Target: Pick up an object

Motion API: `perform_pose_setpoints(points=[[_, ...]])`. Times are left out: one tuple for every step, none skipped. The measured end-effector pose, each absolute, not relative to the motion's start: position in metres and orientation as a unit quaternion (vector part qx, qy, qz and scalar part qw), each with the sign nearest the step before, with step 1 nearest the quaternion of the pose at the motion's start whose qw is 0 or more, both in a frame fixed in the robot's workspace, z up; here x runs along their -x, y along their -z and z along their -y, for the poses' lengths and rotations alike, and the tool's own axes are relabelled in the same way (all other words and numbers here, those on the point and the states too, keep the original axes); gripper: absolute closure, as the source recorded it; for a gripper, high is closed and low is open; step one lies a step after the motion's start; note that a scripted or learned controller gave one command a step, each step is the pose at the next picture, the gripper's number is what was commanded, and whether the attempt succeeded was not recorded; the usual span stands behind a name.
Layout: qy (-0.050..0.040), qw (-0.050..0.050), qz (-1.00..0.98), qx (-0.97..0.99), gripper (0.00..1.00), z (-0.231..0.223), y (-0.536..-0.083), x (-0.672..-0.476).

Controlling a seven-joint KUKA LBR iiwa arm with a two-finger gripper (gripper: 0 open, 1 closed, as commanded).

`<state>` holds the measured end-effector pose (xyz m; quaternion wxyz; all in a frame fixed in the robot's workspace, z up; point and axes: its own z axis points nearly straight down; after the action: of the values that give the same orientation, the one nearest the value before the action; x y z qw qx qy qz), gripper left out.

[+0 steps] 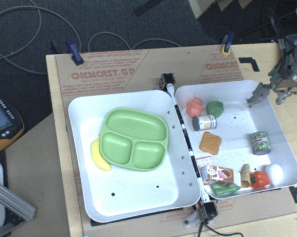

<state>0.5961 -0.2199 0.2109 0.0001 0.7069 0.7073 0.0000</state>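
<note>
Camera view: two white bins are seen side by side on the table (pixel 133 67), which is covered with brown printed cardboard.
Left bin (pixel 139 193): a green divided plate (pixel 133 138) is held near its centre; a yellow banana (pixel 98 156) is tucked against the plate's 9 o'clock edge, partly under it.
Right bin (pixel 273 125): the loose objects are gathered here.
Right bin, 11 o'clock area: a pink-orange lump (pixel 194 108) and a green round item (pixel 214 107) are set just beside each other; a small can (pixel 205 122) lies on its side just below them.
Right bin, centre-left: an orange-brown flat piece (pixel 210 143) is seen below the can.
Right bin, 3 o'clock side: a dark green can (pixel 261 143) stands apart from the rest.
Right bin, 6 o'clock edge: a printed packet (pixel 217 173), a green pepper-like item (pixel 226 189), a tan stick (pixel 245 175), a red tomato (pixel 258 179) and a white egg (pixel 273 172) are crowded together.
End effector (pixel 260 93): it is seen at the right bin's 2 o'clock corner, above the rim; nothing is seen between its fingers, and whether they are wide or narrow cannot be told.
Arm: it is seen entering at 3 o'clock.
</note>
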Motion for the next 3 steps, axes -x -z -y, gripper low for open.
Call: perform_pose_setpoints(points=[[-0.0023,-0.002,-0.708,-0.706,0.0,0.22,-0.095,-0.556],[-0.0019,-0.004,-0.708,-0.706,0.0,0.22,-0.084,-0.506],[-0.0008,0.0,-0.707,-0.707,1.0,0.222,-0.094,-0.507]])
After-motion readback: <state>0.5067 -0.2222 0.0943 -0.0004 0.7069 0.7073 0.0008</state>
